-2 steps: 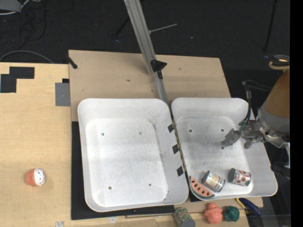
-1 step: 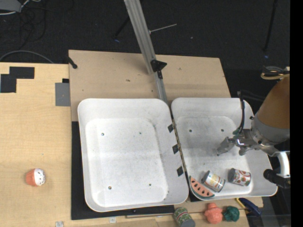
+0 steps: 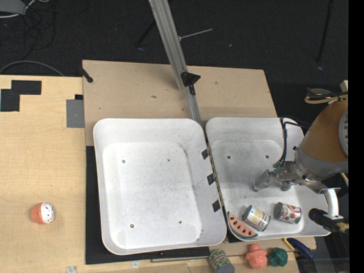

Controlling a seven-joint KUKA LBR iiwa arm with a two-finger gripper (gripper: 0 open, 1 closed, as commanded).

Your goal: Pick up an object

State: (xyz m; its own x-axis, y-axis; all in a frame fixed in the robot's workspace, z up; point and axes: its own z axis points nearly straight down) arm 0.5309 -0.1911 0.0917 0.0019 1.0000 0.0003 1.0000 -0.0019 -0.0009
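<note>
In the right bin (image 3: 244, 135), three small objects lie near the front edge: a watermelon-slice toy (image 3: 241, 227), a silver and yellow can (image 3: 256, 217) on its side, and a red and white can (image 3: 287, 212) beside it. My gripper (image 3: 265, 181) hangs low over the bin floor, just behind the two cans and apart from them. The grey arm with its orange band (image 3: 323, 144) comes in from the right. I see nothing held in the gripper.
The left bin (image 3: 114, 135) adjoins the right one, with black clips along the shared wall. A red and white ball (image 3: 42, 213) rests on the wooden table at left. A green can (image 3: 218, 260), a pink toy (image 3: 256, 256) and a green toy (image 3: 277, 256) lie outside the front edge.
</note>
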